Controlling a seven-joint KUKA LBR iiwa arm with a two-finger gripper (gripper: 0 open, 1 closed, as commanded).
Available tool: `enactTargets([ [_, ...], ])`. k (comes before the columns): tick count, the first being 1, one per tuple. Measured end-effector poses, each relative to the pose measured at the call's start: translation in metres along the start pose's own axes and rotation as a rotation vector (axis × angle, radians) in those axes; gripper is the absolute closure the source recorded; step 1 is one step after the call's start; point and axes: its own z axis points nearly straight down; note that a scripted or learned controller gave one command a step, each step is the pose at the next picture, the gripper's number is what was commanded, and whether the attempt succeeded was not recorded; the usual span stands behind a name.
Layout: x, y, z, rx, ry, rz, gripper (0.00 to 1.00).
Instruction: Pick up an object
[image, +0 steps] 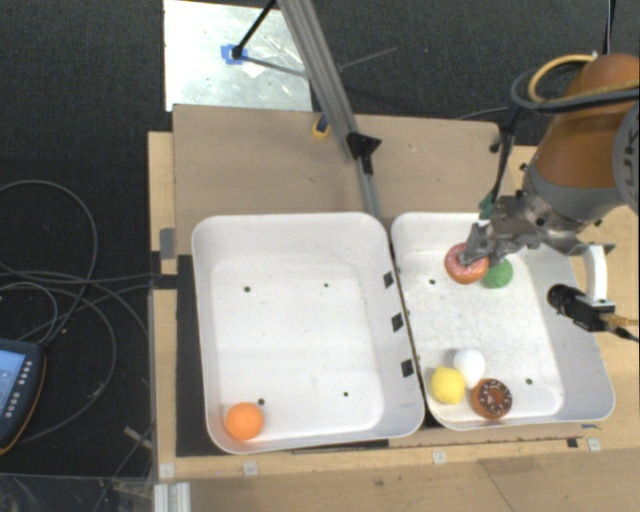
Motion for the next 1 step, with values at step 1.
enactTargets([
  [1, 0.0443, -0.0022, 0.0008, -0.001, 0.001, -0.001, 1.00],
])
